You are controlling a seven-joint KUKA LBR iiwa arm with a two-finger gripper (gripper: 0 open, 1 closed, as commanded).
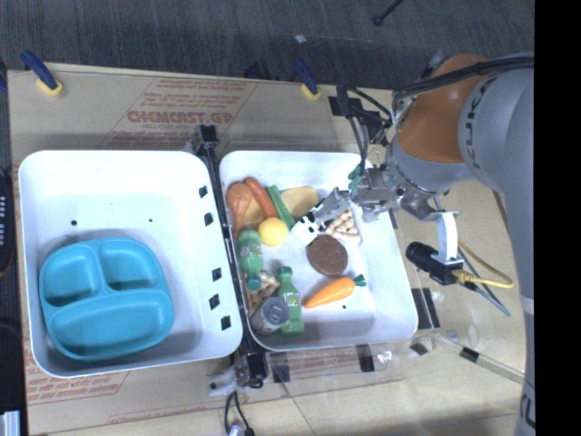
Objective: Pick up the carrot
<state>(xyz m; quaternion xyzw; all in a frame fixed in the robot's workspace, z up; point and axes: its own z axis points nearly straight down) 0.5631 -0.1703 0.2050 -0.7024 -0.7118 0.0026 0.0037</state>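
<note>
The small orange carrot with a green stub end [330, 291] lies on the floor of the right-hand shallow white bin [392, 284], near that bin's front edge and toward its right side, tilted so its green end points toward the right wall. Nothing grips it. Just behind it, toward the bin's middle, sits a round brown disc-shaped item [327, 255]. To the carrot's left, by the front-left corner, a green plastic bottle [289, 302] lies beside a small grey-topped can [270, 314]. Along the bin's left wall there is a second green-and-white bottle [250, 252], then a round yellow lemon-like ball [273, 232], and near the back-left corner an orange-brown bread-like piece [240, 203] next to a second, longer orange carrot with a green top [263, 200]. A pale yellow wedge [300, 200] rests toward the back edge. The two-finger gripper [334, 209] hangs over the middle of the right bin, behind the brown disc and well apart from the small carrot; whether its grasp is released or clenched cannot be told. In the left-hand white bin [54, 175], a turquoise sectioned plastic tray [105, 294] rests near the front-left corner.
</note>
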